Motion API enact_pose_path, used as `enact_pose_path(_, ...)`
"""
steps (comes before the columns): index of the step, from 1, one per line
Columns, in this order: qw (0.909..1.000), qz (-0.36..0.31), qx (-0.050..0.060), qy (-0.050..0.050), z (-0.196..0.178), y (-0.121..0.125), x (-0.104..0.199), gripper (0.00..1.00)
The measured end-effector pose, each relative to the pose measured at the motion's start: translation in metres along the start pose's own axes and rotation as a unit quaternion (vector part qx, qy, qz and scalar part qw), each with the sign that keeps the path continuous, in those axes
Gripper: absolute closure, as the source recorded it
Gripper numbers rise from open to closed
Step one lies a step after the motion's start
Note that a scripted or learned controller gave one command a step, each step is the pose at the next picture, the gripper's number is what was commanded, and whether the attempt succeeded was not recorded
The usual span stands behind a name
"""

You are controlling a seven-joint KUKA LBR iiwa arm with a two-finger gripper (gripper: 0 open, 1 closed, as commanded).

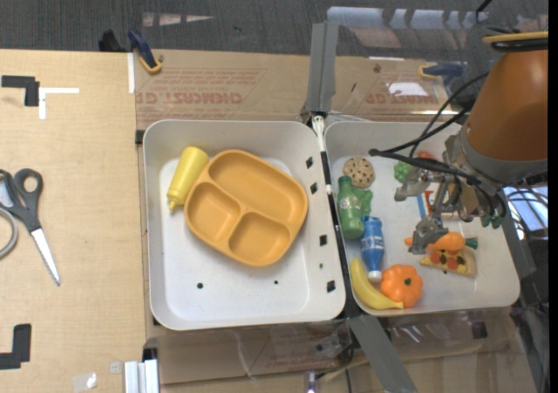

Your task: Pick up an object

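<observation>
My tool point(430, 230) hangs low in the right white bin point(501, 295), just above the orange-and-yellow toy piece point(451, 254); its grip state I cannot tell. Nothing is lifted; the pick remains outstanding.

Both bins point(174, 295) look like smooth white plastic with a soft sheen. The divided tray point(244, 208) is matt yellow-orange plastic, and the mustard bottle point(186, 175) beside it the same sort of smooth plastic. The bench point(70, 208) shows pale wood grain — matt. Scissors point(35, 226) have bright metal blades and grey plastic handles. The pumpkin point(402, 283) looks glossy — cardboard point(218, 91) behind is dull brown
</observation>
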State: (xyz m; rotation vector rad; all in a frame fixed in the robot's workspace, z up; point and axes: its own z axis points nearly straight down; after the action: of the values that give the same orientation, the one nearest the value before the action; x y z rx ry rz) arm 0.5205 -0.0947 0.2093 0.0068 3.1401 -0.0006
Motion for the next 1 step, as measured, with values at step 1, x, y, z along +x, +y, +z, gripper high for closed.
enact_pose_path(1,0.9999,-0.014,0.001,-0.010,0.0992,-0.0130,0.0321,0.00)
